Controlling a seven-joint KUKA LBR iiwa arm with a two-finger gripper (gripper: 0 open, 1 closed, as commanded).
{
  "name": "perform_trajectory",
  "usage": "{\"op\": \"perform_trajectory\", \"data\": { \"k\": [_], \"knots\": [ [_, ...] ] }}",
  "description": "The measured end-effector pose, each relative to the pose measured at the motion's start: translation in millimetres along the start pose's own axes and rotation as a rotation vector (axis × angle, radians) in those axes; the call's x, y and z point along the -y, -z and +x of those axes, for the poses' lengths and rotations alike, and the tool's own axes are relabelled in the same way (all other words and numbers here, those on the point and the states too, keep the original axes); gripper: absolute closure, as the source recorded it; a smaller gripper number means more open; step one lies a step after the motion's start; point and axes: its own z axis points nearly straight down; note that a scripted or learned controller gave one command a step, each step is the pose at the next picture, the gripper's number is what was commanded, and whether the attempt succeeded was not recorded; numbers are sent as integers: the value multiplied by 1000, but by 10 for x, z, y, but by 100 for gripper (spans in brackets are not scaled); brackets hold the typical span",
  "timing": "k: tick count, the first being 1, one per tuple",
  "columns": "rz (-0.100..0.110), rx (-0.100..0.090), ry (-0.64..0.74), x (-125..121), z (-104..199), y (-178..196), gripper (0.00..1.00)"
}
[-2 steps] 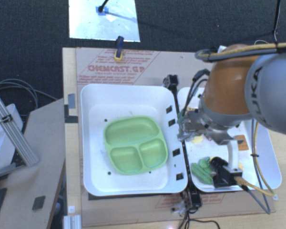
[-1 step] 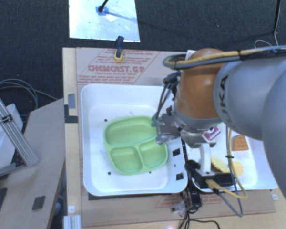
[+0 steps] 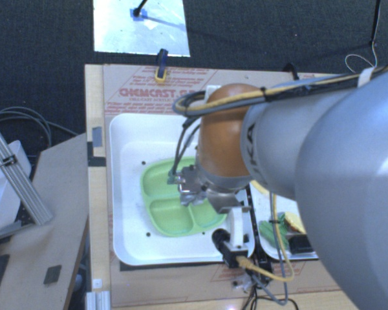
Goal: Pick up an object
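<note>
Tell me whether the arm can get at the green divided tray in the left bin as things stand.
Probably yes. The arm already hangs right over the green divided tray in the left bin, and nothing lies on the part of the tray that shows. The wrist hides the tray's right side, so that part is uncertain.

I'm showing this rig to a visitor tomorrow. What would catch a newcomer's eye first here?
First, the big grey arm with its orange band, sweeping in from the right and covering much of the bench. Next, the light green divided plastic tray lying in the left shallow white bin, partly under the wrist. Some small items show in the right white bin.
</note>
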Motion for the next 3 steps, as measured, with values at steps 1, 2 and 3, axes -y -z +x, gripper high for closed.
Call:
{"op": "perform_trajectory", "data": {
  "k": [1,2,3],
  "knots": [
    [-10,-1,-2,-709,294,117,100],
    [-1,2,-10,-333,-136,288,100],
    [-7,-3,3,-321,699,597,100]
  ]
}}
